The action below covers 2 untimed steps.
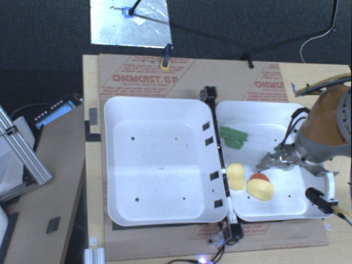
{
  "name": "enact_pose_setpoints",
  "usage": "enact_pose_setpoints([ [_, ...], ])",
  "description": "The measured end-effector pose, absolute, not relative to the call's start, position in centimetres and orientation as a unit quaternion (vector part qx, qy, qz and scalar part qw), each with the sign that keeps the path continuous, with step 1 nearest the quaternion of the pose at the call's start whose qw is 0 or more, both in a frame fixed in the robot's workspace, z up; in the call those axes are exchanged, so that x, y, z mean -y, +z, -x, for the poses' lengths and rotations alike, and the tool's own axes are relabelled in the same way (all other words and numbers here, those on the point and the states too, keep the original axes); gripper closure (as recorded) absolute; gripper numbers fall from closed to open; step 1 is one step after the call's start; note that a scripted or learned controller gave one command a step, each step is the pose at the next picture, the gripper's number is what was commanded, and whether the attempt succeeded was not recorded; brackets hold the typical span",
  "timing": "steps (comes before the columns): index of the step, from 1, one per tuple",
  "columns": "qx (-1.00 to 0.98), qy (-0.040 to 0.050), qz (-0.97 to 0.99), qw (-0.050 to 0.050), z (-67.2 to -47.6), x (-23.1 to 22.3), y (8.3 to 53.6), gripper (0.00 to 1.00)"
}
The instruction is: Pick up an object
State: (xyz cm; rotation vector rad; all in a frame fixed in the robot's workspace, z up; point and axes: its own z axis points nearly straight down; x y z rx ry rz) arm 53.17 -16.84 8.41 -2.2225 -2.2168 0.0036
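Hovering, gripper (pixel 265 164) with finger state impossible to tell, just above smooth rounded yellow-red fruit (pixel 260 187) lying lengthwise left-right.

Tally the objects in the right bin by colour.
Yellow: 2, one by the divider, one nearer the front
Green: 1
Red: 1, partly hidden behind the front yellow one
Total: 4

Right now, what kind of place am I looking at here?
Probably a robotics lab test bench: a robot arm reaches over two white bins set on a cardboard sheet, with toy-like objects such as a green piece in the right bin.
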Motion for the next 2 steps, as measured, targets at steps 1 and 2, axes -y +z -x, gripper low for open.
enact_pose_setpoints([
  [1,0.712,-0.0052,0.702,-0.004,-55.61,6.97,19.11,0.0],
  [2,0.71,-0.002,0.705,-0.002,-55.41,7.62,19.57,1.0],
])
